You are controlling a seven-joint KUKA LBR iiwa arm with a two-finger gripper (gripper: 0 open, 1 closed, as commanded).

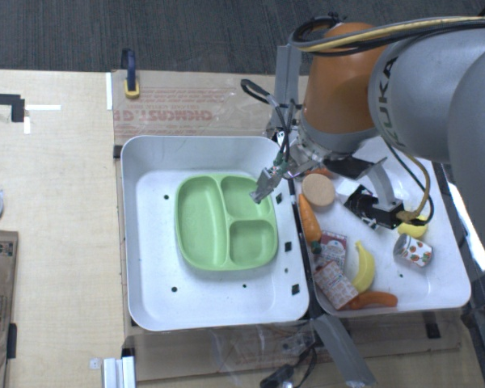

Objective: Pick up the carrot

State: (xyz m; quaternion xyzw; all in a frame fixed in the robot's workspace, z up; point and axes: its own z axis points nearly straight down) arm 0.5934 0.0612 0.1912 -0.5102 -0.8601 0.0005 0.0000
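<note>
Gripper (268, 186) over green plastic divided plate (225, 221), finger state unclear. Long orange carrot (309, 217) lies in right white bin (453, 285), untouched.

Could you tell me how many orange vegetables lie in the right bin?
2: one carrot along the bin's left wall, another near the front edge beside the banana. The arm may hide more.

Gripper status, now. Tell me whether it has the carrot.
Gripper: over the green tray's upper right corner, open or shut cannot be told. The carrot lies in the right bin, not held.
</note>
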